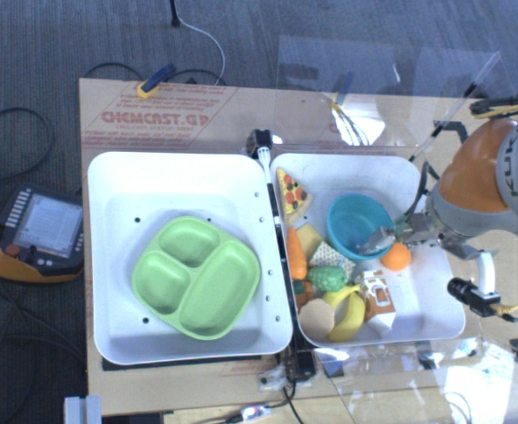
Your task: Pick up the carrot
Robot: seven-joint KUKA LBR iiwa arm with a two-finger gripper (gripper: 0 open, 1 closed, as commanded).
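carrot (pixel 296 256) lies along left wall of right bin (pixel 436 321), just beside green veg (pixel 326 278); end effector (pixel 390 235) sits over blue bowl (pixel 358 223) near orange ball (pixel 398 256), finger state can't tell; should shift left, descend aligned across carrot, clear of wall

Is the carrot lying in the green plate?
No, the carrot lies in the right bin, against its left wall, while the green plate sits in the left bin.
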